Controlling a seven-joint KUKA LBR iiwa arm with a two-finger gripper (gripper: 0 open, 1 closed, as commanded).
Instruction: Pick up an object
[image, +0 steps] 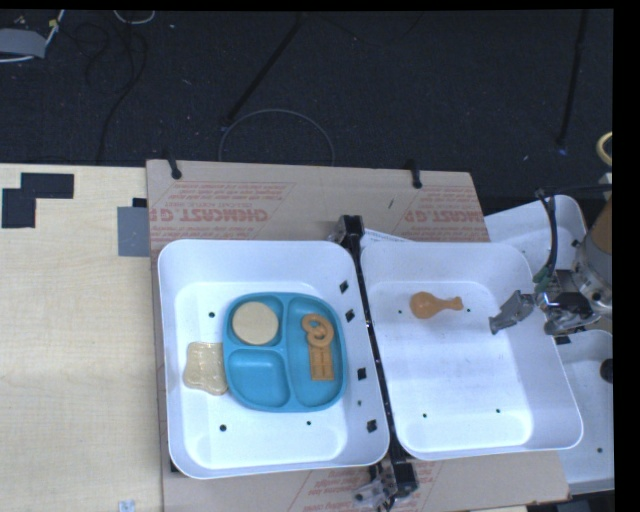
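Note:
A tan drumstick-shaped piece (435, 305) lies in the right bin (470, 420), near its upper middle. In the left bin (195, 270) sits a blue divided tray (282, 388) holding a round tan disc (254, 323) and a brown key-like piece (319, 347). A pale beige slab (205, 368) lies beside the tray's left edge. My gripper (520, 312) hangs over the right bin's right side, to the right of the drumstick piece and apart from it. Nothing shows between its fingers.
A cardboard sheet (300, 205) lies under both bins. A black clamp strip (365, 340) runs between the bins. The wooden bench top (70, 350) extends to the left. Cables (548, 235) trail along the arm at the right.

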